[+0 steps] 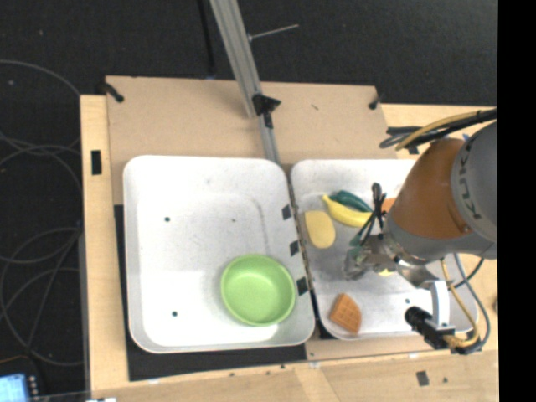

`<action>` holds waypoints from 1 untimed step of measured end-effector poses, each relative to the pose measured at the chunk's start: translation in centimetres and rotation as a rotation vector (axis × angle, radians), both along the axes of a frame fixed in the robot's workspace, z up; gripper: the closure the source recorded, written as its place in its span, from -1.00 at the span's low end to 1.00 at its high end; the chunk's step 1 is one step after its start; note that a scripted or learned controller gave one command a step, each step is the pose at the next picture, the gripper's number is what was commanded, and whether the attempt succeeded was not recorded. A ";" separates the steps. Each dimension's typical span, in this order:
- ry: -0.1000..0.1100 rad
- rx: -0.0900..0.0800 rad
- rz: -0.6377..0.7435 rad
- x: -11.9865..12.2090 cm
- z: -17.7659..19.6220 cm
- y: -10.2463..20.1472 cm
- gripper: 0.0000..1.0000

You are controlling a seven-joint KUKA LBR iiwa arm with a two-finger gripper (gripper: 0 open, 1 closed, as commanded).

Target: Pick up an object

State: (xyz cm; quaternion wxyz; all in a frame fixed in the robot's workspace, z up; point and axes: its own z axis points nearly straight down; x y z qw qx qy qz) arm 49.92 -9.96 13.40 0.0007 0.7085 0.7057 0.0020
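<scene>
Arm covers right bin | tool grip unclear | waffle, banana near

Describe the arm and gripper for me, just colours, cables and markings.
The arm is grey with a broad orange band above the wrist and dark lettering on the grey shell. Yellow and black cables run along its top and loop under the wrist. The gripper is dark metallic grey, with a black cable running down to it.

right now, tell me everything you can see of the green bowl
The green bowl is round, light lime green, plain and smooth, plastic by its look. It sits upright, mouth up, with nothing in it, in the left bin, at the near right corner close to the wall beside the other bin. Nothing but the bin floor touches it.
</scene>
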 end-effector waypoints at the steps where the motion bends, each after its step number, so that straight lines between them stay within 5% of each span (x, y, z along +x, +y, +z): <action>1: -0.003 -0.003 0.006 -0.8 5.4 -0.3 1.00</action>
